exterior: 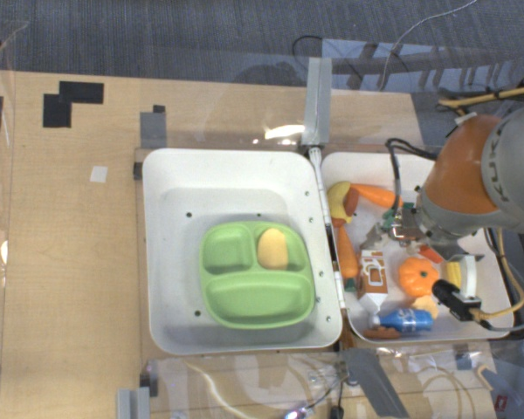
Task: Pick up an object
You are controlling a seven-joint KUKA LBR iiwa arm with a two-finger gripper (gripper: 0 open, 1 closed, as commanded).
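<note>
We see the arm [480, 177] over the right bin [498, 317], its gripper [400, 227] low among the toys beside a carrot [373, 195]; we cannot tell its state. A yellow lemon [273, 249] lies in the green tray [258, 299] in the left bin [170, 234]

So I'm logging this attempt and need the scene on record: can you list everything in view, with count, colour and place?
Bins: two, white, side by side on the bench.
Divided tray: one, green, in the left bin.
Yellow lemon-like item: one, in the tray's upper right compartment.
Carrot: one, orange, top of the right bin.
Small pumpkin: one, orange, middle of the right bin.
Bottle: one, blue, at the right bin's near edge.
Small carton: one, white and brown, left of the pumpkin.
Black squares: several, on the wooden bench, upper left.
Arm: one, grey with orange band, over the right bin.
Gripper: one, low among the items.
</note>
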